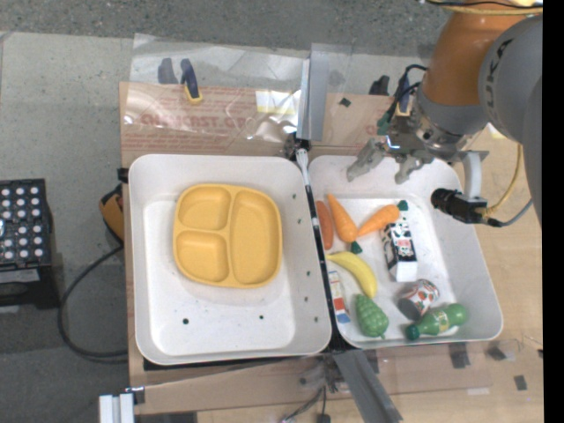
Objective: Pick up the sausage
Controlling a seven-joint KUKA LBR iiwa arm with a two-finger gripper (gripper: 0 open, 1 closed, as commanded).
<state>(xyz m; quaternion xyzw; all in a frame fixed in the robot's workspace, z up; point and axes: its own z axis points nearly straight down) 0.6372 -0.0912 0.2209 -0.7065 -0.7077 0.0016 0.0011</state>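
Note:
The sausage (324, 226) is a thin reddish-brown stick lying along the left wall of the right bin (471, 263), right beside an orange carrot (342, 218). My gripper (384, 167) hangs over the far end of the right bin, above and to the right of the sausage. Its two grey fingers (360, 166) are spread open with nothing between them. It is clear of the sausage.
The right bin also holds a second carrot (379, 220), a banana (357, 271), a cow-print carton (401, 247), a can (419, 297), a green bottle (438, 320) and a green vegetable (370, 315). A yellow divided plate (227, 234) lies in the left bin (154, 315).

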